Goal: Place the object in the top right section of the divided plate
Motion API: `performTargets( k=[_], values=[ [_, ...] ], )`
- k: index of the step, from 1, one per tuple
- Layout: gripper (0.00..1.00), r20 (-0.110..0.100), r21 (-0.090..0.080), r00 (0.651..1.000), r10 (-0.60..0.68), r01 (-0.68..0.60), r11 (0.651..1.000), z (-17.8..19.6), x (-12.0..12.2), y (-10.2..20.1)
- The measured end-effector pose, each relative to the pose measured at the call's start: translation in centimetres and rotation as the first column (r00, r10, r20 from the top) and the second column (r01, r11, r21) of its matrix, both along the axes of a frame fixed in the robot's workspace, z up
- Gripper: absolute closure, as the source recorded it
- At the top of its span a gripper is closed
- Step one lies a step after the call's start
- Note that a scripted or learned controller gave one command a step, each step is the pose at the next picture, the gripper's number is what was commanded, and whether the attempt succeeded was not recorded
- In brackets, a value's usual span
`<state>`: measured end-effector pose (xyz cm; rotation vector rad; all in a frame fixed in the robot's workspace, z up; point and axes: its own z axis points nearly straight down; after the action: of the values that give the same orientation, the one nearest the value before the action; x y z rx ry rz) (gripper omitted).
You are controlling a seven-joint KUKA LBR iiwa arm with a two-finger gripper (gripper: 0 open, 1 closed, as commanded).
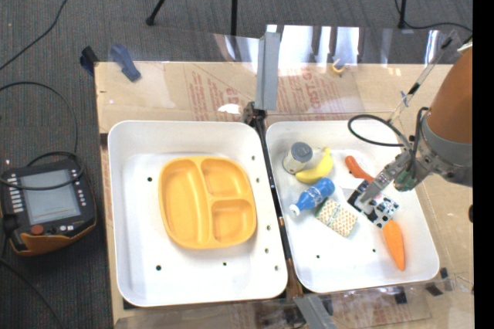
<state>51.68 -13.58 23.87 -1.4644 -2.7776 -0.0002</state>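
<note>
The yellow divided plate (207,201) lies in the left bin (131,165), with one long section on its left and two smaller ones on its right. All three sections hold nothing. My gripper (372,199) hangs low over the right bin (421,242), among the objects there. Just under it is a small black-and-white piece (384,210); whether that belongs to the gripper or is a separate object is unclear. Close around it lie a patterned packet (337,217), a blue bottle (312,197), a small red-orange piece (356,166) and an orange carrot (395,244).
A banana (318,167) leans against a grey round object (298,157) at the back left of the right bin. A black cable (376,133) loops over that bin's far edge. The ridge between the bins (272,188) separates gripper and plate.
</note>
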Motion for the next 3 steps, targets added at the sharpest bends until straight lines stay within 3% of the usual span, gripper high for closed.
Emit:
performTargets(
  k=[1, 2, 3],
  values=[
    [1.0, -0.001, 0.0, 0.994, 0.109, -0.109, 0.994, -0.8, 1.8, 4.7],
    [1.0, -0.001, 0.0, 0.999, 0.053, -0.053, 0.999, -0.8, 3.2, 10.6],
    [1.0, -0.002, 0.001, 0.997, 0.077, -0.077, 0.997, -5.2, 4.6, 16.6]
  ],
)
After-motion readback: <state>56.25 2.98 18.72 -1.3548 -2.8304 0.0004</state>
